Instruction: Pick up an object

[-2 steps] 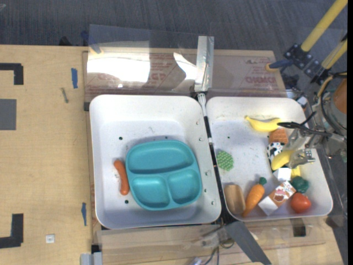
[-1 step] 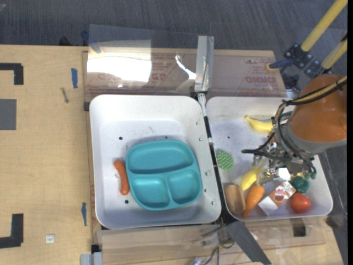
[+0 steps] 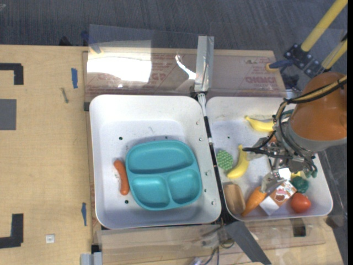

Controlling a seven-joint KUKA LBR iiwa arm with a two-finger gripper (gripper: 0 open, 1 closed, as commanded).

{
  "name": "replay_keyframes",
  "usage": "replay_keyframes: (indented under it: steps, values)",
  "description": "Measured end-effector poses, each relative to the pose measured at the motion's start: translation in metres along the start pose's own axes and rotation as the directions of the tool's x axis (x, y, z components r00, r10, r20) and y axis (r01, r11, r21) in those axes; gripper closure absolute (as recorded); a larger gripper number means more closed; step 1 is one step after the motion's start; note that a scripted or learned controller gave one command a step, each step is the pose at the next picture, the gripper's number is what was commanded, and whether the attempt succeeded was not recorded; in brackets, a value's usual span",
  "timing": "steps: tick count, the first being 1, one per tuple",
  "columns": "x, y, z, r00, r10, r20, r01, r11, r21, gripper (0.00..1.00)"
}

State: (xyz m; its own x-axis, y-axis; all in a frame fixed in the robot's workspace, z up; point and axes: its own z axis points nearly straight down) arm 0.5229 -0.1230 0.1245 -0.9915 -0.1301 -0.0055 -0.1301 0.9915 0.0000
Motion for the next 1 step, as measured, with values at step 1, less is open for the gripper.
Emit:
replay_keyframes:
  steps: [1]
  values:
    - [0.0053,0.0311,0.0344,1.000,0.003,0.014,-0.003,1.000,0.002,0.00]
